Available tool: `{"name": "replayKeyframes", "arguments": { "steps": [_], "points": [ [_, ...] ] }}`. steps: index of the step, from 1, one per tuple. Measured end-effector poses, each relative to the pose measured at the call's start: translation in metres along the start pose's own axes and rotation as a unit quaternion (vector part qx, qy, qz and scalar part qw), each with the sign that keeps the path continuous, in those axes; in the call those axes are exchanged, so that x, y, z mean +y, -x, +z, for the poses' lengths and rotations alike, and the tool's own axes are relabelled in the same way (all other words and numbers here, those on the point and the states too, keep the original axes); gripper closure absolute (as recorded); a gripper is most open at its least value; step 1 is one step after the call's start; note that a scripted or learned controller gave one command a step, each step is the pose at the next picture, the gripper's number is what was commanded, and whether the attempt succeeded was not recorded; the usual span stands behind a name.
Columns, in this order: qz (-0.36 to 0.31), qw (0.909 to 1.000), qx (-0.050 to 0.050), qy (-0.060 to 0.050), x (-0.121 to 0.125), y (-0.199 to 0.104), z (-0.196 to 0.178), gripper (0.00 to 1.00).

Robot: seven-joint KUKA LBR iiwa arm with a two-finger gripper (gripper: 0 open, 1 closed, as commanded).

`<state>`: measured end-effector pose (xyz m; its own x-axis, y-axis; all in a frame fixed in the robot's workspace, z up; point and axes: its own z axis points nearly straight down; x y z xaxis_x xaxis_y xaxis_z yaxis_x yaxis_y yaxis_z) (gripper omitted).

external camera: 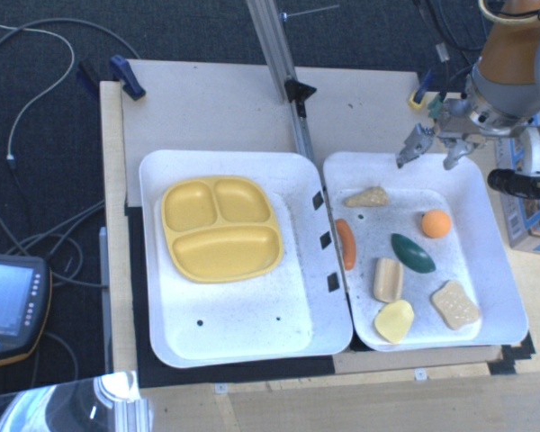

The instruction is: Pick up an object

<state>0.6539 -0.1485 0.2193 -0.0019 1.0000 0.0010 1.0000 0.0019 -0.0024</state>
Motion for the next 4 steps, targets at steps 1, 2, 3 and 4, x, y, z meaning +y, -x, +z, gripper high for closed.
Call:
{"name": "replayKeyframes", "arguments": {
  "steps": [1, 2, 3, 4],
  "points": [
    [0.000, 1.0000, 0.000, 0.000, 0.000, 0.000, 0.000, 0.00],
    [0.000, 1.0000, 0.001, -0.003, -0.003, -0.004, 0.063, 0.00],
    [0.001, 1.0000, 0.001, 0.000, -0.005, 0.001, 0.120, 0.00],
    [0.000, 1.0000, 0.001, 0.003, -0.002, 0.001, 0.121, 0.00]
  ]
}}
